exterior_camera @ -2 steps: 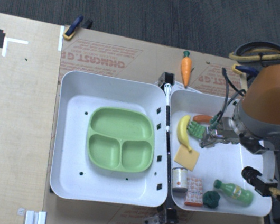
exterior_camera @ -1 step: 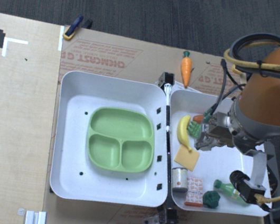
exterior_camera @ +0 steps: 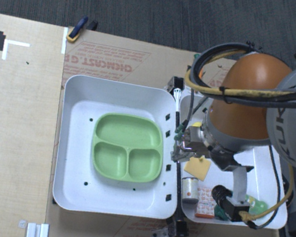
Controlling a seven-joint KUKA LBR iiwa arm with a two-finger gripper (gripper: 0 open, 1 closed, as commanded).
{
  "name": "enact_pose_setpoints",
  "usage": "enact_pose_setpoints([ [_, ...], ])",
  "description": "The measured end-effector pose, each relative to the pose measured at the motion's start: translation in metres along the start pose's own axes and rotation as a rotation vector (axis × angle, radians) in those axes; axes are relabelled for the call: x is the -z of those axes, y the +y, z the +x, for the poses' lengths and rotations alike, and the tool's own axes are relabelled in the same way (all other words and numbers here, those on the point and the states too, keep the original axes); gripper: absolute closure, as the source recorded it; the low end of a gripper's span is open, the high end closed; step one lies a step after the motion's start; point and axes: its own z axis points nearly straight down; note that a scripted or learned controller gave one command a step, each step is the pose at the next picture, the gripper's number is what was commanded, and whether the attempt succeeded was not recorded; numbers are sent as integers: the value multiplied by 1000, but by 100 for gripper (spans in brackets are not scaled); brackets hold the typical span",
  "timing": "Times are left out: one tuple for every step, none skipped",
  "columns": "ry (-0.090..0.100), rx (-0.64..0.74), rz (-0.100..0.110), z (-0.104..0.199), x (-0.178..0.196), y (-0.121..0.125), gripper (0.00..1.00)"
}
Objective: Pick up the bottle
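Note:
A green bottle with a dark cap end lies on its side at the front of the right bin, partly hidden by a yellow cable. My gripper hangs under the orange wrist band, over the left side of that bin and close to the wall between the two bins. It is up and to the left of the bottle, well apart from it. A yellow wedge-shaped piece lies just below the gripper.
A small can and a red and white box lie at the right bin's front left. The left bin holds a green divided plate. The arm's body covers most of the right bin.

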Motion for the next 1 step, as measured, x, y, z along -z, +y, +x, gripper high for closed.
enact_pose_setpoints([
  [0,219,0,88,-21,7,100],
])
